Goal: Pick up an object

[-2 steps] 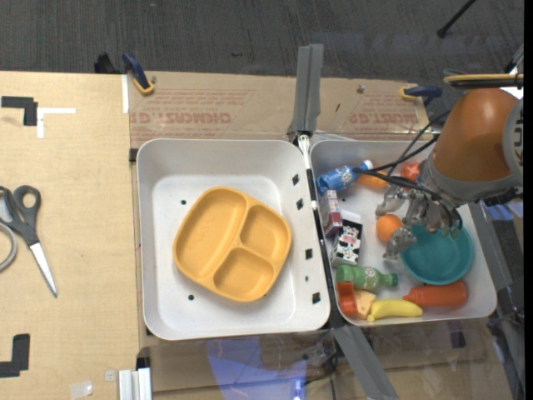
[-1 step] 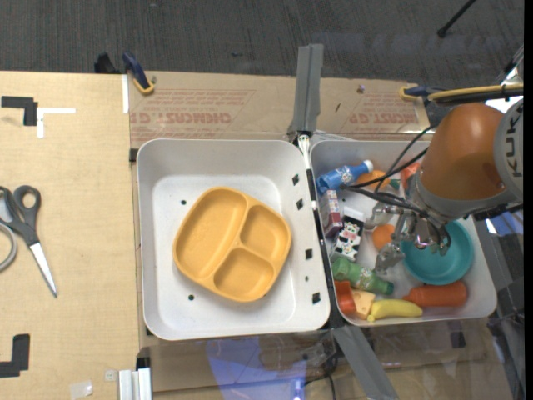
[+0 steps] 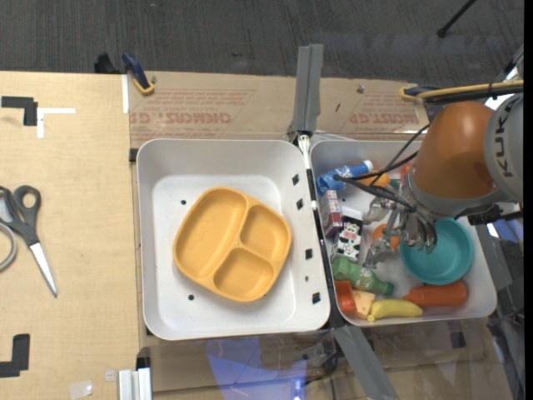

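banana (image 3: 395, 309) and an orange carrot-ish thing (image 3: 436, 294) sit along the right bin's (image 3: 479, 311) front edge, teal bowl (image 3: 439, 252) just behind them. gripper (image 3: 398, 238) hangs over the bin's middle clutter, bowl beside it. can't tell if it's open or shut, too much stuff. yellow divided plate (image 3: 232, 243) sits mid left bin (image 3: 158, 223).

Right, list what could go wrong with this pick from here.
1. The right bin is crowded: the gripper sits low among packed items, so it may close on two at once, or on none.
2. The teal bowl lies right beside the gripper and could get knocked or snagged.
3. The banana and green bottle lie close together near the bin's front edge, so a nudge might shift them.
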